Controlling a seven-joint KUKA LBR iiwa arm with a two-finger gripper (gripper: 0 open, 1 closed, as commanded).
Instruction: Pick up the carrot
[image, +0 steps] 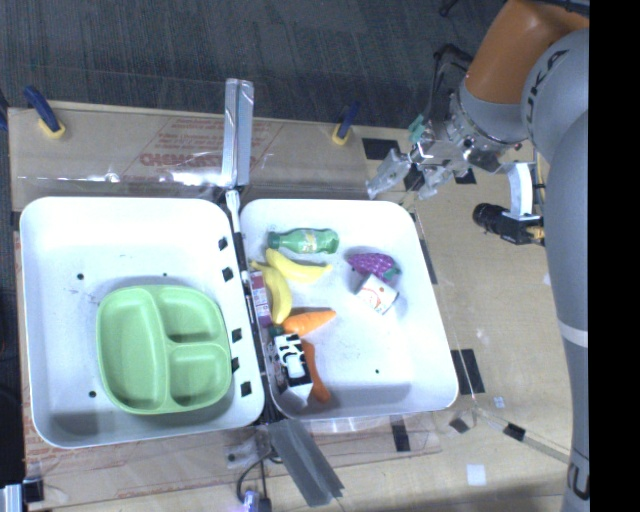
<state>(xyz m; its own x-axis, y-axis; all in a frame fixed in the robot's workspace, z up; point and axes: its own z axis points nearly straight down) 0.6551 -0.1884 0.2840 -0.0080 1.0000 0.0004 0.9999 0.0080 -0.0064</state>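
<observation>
An orange carrot (309, 321) lies in the right bin (425, 300), near its left side, just right of a yellow banana (279, 281). My gripper (398, 178) hangs above the bin's far right corner, well away from the carrot. Its fingers (382, 181) are spread apart with nothing between them.
The right bin also holds a green bottle (303, 241), purple grapes (373, 263), a small white carton (378, 294), a black-and-white box (290, 358) and an orange-brown piece (314, 377). A green divided plate (165, 347) sits in the left bin (50, 250).
</observation>
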